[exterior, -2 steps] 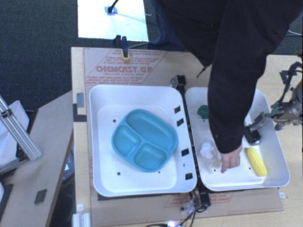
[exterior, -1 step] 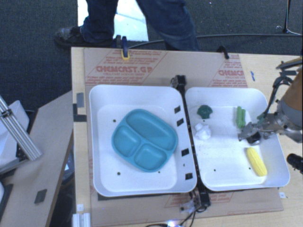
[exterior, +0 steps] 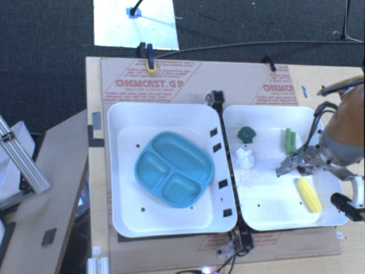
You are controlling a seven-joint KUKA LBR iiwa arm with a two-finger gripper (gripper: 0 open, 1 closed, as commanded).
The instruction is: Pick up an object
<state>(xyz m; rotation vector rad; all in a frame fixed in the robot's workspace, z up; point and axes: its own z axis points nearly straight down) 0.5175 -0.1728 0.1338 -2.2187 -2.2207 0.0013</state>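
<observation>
the arm comes in from the right edge over the right bin (exterior: 268, 224), orange band just showing, and the gripper (exterior: 293, 167) sits low near the bin's middle-right. whether the claw is spread or closed i can't tell from up here; it's a grey tangle of metal, and nothing shows between its tips.

closest candidate: the yellow corn cob (exterior: 308, 194), lying on the bin floor just below and slightly right of the claw, long axis running up-left to down-right. the green bean pod (exterior: 290, 141) stands just above the claw, long axis nearly vertical in view. the dark green broccoli piece (exterior: 246, 134) and the small white object (exterior: 244, 157) sit off to the left. the blue divided plate (exterior: 173, 169) lies alone in the left bin (exterior: 122, 153).

my read: corn is the short reach.
</observation>
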